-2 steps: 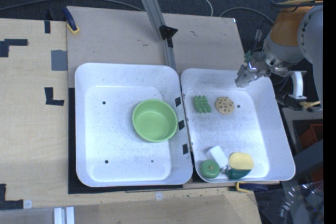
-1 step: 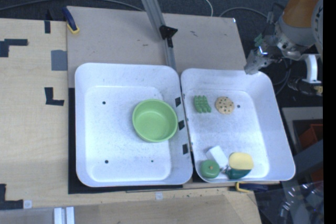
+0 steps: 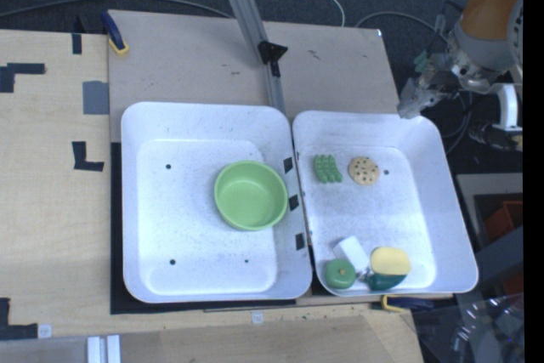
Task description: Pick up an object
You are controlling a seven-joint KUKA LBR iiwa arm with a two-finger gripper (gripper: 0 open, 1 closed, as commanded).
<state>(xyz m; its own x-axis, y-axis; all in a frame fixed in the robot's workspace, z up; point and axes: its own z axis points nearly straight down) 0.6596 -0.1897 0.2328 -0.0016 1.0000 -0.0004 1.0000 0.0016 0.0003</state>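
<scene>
Gripper (image 3: pixel 411 104) hangs at the right bin's (image 3: pixel 442 208) 1 o'clock corner, grip state can't tell, likely staging for a pick, with cookie (image 3: pixel 364 171) and green block (image 3: pixel 326 168) near at its 8 o'clock.

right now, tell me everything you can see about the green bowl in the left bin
The green bowl is a round, light green bowl, plastic by its look, with a plain smooth rim and nothing visible inside it. It stands upright, mouth up, on the floor of the left bin, right of that bin's middle and near the wall it shares with the right bin. It rests alone: no other object touches it, and the gripper is far off, over the right bin's far corner.
</scene>
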